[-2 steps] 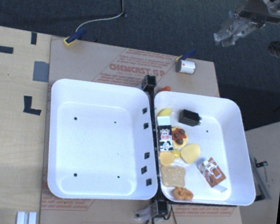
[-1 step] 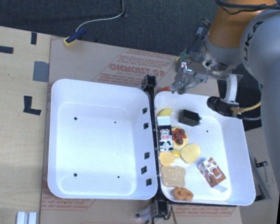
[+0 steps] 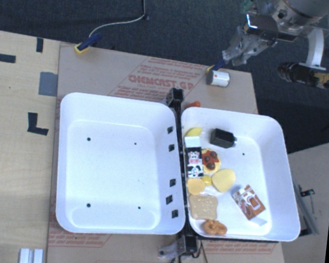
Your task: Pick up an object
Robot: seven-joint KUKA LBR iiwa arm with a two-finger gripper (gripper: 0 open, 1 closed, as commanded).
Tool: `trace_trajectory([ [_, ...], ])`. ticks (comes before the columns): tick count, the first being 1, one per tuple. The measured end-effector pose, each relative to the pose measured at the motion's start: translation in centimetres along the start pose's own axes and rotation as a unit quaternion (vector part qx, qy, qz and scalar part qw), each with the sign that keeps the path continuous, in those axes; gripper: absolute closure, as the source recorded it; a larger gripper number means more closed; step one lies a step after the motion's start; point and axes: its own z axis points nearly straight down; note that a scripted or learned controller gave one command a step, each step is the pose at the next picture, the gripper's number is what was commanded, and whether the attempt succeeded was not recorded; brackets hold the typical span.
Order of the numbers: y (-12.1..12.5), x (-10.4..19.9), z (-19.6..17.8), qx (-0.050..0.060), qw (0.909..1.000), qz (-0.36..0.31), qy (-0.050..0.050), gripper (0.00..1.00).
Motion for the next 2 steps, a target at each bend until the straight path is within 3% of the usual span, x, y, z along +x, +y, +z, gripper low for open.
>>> trace_trajectory([
  [1,0.1,0.2,-11.0,0.002,1.0,0.001,0.0,1.0],
  [2,-2.1,6.1,2.3,0.017,0.9999,-0.001,0.0,1.0],
])
